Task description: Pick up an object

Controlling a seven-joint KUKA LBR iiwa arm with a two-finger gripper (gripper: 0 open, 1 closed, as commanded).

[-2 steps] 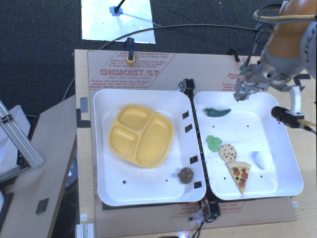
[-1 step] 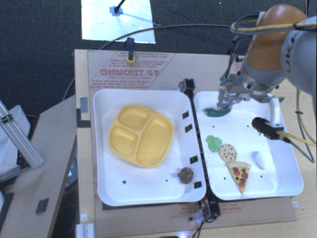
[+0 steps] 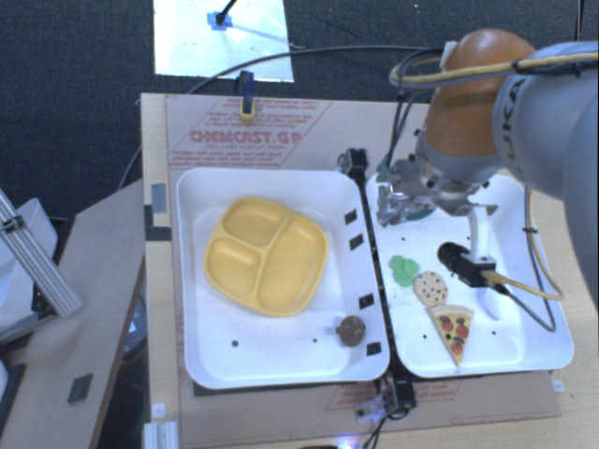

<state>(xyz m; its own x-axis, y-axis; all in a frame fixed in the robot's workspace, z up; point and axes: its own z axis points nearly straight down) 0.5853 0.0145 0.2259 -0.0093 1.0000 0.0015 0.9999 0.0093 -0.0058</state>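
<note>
"Camera view puts the gripper (image 3: 398, 206) low over the far left corner of the right bin (image 3: 520, 337), close to the rim it shares with the left bin (image 3: 245, 346). Has it got anything?"

"Nothing can be seen in its grasp. Whether it is released or clenched cannot be told from this slant, since the wrist covers it. The pick looks not yet made."

"What could it take?"

"Three things lie in the right bin, nearer the camera than the gripper: a green piece (image 3: 404, 269), a cookie (image 3: 430, 288) just beside it, and a pizza slice (image 3: 453, 329) near the front. A brown lump (image 3: 351, 330) sits in the left bin, close to the shared rim."

"So what is left?"

"Nearly everything, by the look of it: settle over one thing, close on it and lift."

"Is there room?"

"The green piece sits close to the shared rim, so an approach there is tight on that side. The cookie almost touches the green piece and the slice's crust. The slice has open floor to its right. In the left bin the yellow plate (image 3: 267, 255) takes the middle, well apart from the lump."
</note>
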